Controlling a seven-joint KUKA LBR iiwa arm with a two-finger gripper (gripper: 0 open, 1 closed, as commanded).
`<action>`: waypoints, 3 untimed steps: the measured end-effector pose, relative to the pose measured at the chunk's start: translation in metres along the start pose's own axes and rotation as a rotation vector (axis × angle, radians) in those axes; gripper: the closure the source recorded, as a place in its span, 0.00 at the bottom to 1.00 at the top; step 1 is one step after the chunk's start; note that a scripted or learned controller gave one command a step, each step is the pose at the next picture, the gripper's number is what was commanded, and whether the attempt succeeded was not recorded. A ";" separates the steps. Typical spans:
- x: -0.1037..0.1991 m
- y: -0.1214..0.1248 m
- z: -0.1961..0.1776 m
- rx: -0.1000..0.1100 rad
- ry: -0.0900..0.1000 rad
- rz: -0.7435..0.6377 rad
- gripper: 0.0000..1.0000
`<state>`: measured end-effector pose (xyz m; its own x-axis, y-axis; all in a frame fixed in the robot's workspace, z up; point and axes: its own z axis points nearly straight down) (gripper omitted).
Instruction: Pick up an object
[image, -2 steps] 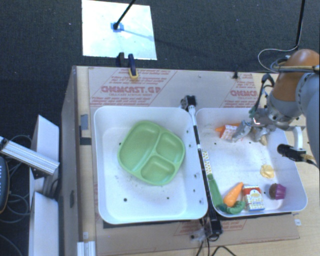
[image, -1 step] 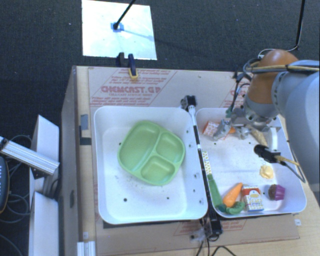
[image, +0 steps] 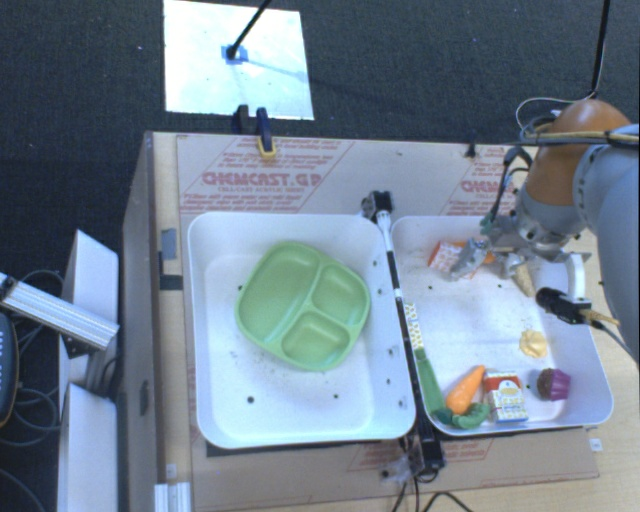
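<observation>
Your gripper (image: 468, 258) sits low at the far edge of the right bin (image: 590, 400), its tip touching an orange-and-white packet (image: 445, 254); you cannot tell whether the packet is actually between the jaws, nor how they stand. Along the near edge lie a carrot (image: 465, 389), a green vegetable (image: 470, 417), a small red-and-white carton (image: 506, 397) and a purple piece (image: 552, 383); a pale yellow piece (image: 534, 344) rests near the right wall. The left bin (image: 220, 400) holds a green divided plate (image: 303, 305). The bench board (image: 300, 170) reads "CHEMCAST GP".
</observation>
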<state>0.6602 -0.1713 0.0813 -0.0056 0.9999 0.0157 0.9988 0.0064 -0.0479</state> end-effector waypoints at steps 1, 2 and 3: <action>-0.022 0.002 -0.002 0.008 0.023 -0.007 0.00; -0.026 0.002 -0.001 0.004 0.014 -0.006 0.00; -0.026 0.002 -0.001 0.004 0.014 -0.006 0.00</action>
<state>0.6623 -0.1970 0.0817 -0.0109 0.9995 0.0300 0.9986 0.0124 -0.0518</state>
